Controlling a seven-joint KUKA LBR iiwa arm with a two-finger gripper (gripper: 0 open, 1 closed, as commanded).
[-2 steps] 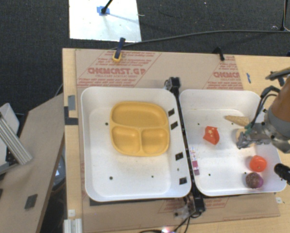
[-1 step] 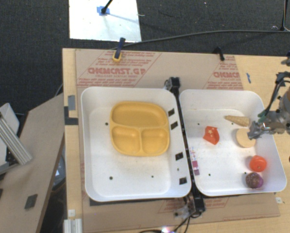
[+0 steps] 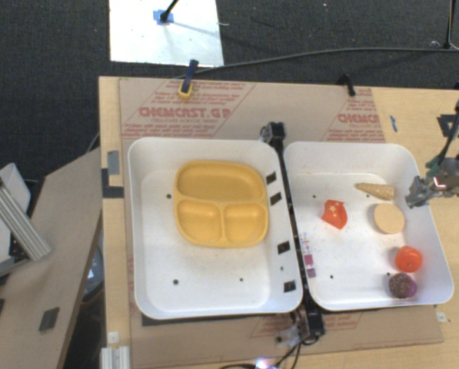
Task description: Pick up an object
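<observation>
Two white bins sit side by side on a bench covered with brown sheet that has red print on it. The left bin (image 3: 148, 229) has a yellow tray (image 3: 220, 204) lying flat in it, one wide compartment on the far side and two smaller ones on the near side.

The right bin (image 3: 352, 160) is where all the small stuff is. There's a red piece (image 3: 334, 214) toward the left of that bin, a tan cone (image 3: 375, 191) lying on its side further right and a bit farther back, and a pale disc (image 3: 388, 219) just near of the cone's wide end. Down in the near right corner sits an orange ball (image 3: 407, 259), with a purple ball (image 3: 402, 285) just beside it on the near side. None of these touch each other as far as I can make out, except maybe the two balls, which are really close.

The gripper (image 3: 418, 193) is at the right rim of the right bin, just right of the cone and just far-right of the disc. Nothing shows between its tips. It's small and dark against the rim, so honestly I can't tell if it's spread or closed.

A black clip strip (image 3: 283, 206) runs between the two bins.
</observation>
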